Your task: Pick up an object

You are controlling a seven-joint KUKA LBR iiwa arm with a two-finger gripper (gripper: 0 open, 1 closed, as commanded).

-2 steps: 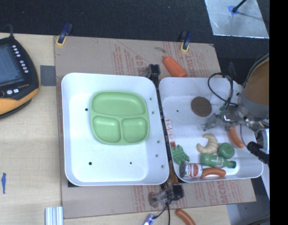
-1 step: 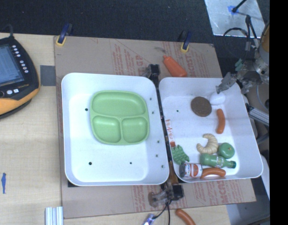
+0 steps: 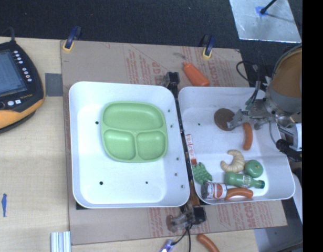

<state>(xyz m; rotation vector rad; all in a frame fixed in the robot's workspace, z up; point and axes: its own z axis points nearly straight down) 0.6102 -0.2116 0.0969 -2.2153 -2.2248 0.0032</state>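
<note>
Bench: we are looking down on a pale wooden bench (image 3: 30,177) with a brown cardboard sheet (image 3: 129,62) lying under both bins; dark floor is showing beyond the far edge.
Far left: we are seeing a control tablet (image 3: 11,85) with an orange and black casing sitting on the wood, well apart from the bins.
Clips: two blue and yellow clamps (image 3: 72,37) are pinning the cardboard at its far edge.
Left bin: the left white bin (image 3: 82,188) is holding a green divided plate (image 3: 134,130), lying flat near its middle.
Between the bins: an orange carrot toy (image 3: 195,74) is lying on the cardboard just beyond the right bin's far left corner.
Right bin: the right white bin (image 3: 203,109) is holding a brown disc (image 3: 222,118), an orange sausage (image 3: 248,135), a cream croissant (image 3: 233,161), a green ball (image 3: 253,168), a green bottle (image 3: 243,181), a small can (image 3: 216,190), a second sausage (image 3: 238,194) and a green leafy toy (image 3: 200,171).
Gripper: the gripper (image 3: 244,118) is hanging over the bin's far right part, just beside the brown disc and above the orange sausage's top end; we cannot tell how its fingers are set or whether they are pinching anything.
Near edge: another sausage-like piece (image 3: 207,242) is lying off the cardboard.
</note>
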